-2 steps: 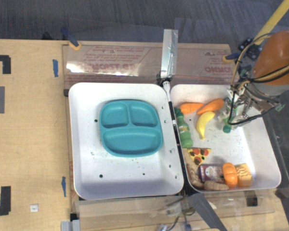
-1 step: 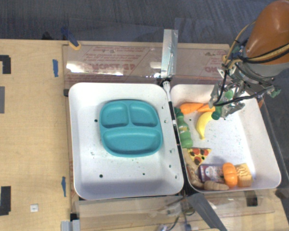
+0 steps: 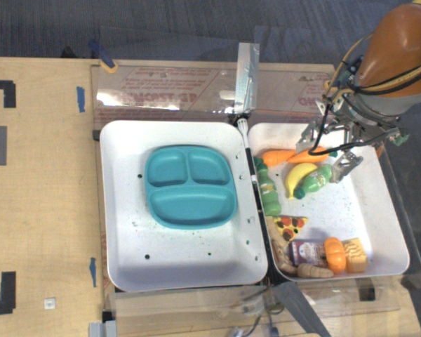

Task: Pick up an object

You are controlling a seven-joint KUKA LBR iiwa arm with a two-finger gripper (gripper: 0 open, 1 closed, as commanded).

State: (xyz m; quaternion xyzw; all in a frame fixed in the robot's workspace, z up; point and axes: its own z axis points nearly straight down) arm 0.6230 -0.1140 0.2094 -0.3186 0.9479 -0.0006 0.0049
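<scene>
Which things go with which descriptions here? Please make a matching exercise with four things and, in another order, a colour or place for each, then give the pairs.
Things:
1. divided plate
2. carrot
3. banana
4. pizza slice

Descriptions:
A. yellow, curved, lying just below the carrot
B. teal, alone in the left bin
C. orange, lying near the top of the right bin, beside the claw
D. triangular with dark spots, lying lower in the right bin near its left wall

Pairs: 1-B, 2-C, 3-A, 4-D
</scene>
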